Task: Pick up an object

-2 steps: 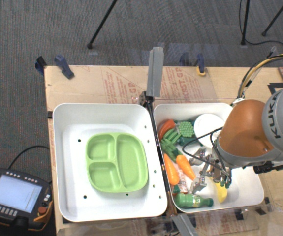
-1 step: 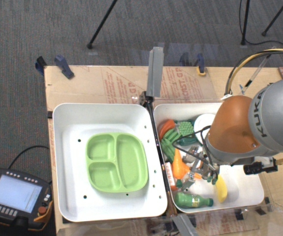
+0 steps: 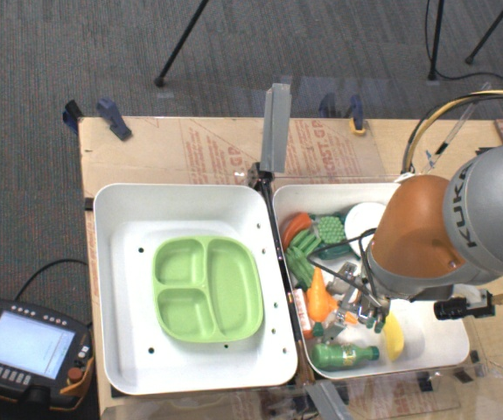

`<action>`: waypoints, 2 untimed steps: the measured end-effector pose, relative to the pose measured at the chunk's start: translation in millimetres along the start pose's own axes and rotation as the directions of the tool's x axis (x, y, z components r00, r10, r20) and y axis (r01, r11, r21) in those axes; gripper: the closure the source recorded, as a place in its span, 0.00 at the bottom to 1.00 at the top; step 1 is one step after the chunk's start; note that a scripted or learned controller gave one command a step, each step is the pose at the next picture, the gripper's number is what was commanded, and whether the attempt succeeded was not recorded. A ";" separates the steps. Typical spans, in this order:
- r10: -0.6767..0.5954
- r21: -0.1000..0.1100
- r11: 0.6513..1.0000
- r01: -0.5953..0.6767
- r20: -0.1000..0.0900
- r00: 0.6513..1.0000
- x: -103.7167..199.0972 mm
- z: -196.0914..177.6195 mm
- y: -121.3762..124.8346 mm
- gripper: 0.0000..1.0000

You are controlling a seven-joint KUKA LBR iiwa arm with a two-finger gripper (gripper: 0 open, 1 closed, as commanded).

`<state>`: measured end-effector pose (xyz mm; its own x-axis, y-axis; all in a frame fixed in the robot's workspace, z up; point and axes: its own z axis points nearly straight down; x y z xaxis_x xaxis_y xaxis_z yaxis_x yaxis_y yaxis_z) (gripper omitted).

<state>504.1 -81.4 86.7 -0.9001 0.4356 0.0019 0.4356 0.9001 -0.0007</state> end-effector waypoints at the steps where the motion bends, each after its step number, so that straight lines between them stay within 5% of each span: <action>1: -0.332 -0.001 0.943 0.332 0.004 0.943 -73.7 -1.3 24.4 0.00; 2: -0.338 -0.001 0.941 0.338 0.003 0.941 -121.3 -1.1 57.7 0.00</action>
